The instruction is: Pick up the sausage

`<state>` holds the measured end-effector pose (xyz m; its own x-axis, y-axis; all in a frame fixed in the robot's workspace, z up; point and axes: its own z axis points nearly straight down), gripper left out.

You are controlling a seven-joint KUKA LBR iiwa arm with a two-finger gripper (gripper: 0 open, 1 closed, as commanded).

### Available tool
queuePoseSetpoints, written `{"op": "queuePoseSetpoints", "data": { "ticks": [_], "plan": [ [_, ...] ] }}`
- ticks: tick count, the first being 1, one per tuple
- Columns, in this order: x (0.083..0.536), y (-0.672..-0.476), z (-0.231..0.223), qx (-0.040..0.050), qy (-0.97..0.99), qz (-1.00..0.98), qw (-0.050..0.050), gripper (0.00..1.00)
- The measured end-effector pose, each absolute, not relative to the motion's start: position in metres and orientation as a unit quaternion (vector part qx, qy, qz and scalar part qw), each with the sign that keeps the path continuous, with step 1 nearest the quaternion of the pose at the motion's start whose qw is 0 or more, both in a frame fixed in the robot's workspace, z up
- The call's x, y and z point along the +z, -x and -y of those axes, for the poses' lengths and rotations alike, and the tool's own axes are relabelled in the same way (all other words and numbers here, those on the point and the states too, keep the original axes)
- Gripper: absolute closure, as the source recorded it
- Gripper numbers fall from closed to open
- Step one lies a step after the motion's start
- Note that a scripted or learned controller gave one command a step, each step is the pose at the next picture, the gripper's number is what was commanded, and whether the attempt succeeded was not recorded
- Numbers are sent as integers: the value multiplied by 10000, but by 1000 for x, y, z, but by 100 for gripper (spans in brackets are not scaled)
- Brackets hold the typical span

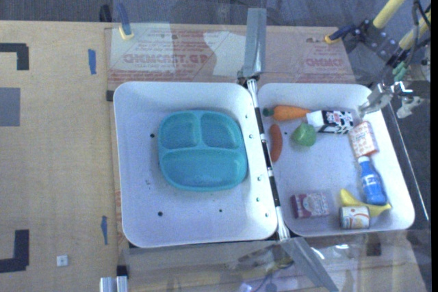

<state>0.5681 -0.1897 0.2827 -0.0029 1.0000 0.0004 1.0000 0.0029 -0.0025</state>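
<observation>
The sausage (275, 141) is a reddish-brown oblong lying lengthwise against the left wall of the right bin (400, 178), just below an orange carrot (290, 112). My gripper (376, 100) hangs over the right bin's far right corner, well to the right of the sausage and apart from it. Its tip is near a black-and-white bottle (333, 120). Nothing shows in its grasp.
A teal divided plate (202, 149) sits in the left bin (130, 167). The right bin also holds a green round item (304, 135), a red-labelled packet (363, 139), a blue bottle (371, 182), a banana (356, 199), a can (354, 217) and a red box (310, 204).
</observation>
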Motion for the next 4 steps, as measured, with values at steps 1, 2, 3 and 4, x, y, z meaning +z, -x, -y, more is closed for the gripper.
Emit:
{"op": "queuePoseSetpoints", "data": {
  "ticks": [1, 2, 3, 4],
  "plan": [
    [177, -488, 114, 8, 6976, 7165, 17, 0],
    [87, -608, 114, -9, 7998, 6003, -18, 0],
    [86, -636, 101, 180, 8656, 5003, 111, 0],
    [94, -645, 96, 40, 8646, 5024, 6, 100]
  ]
}}
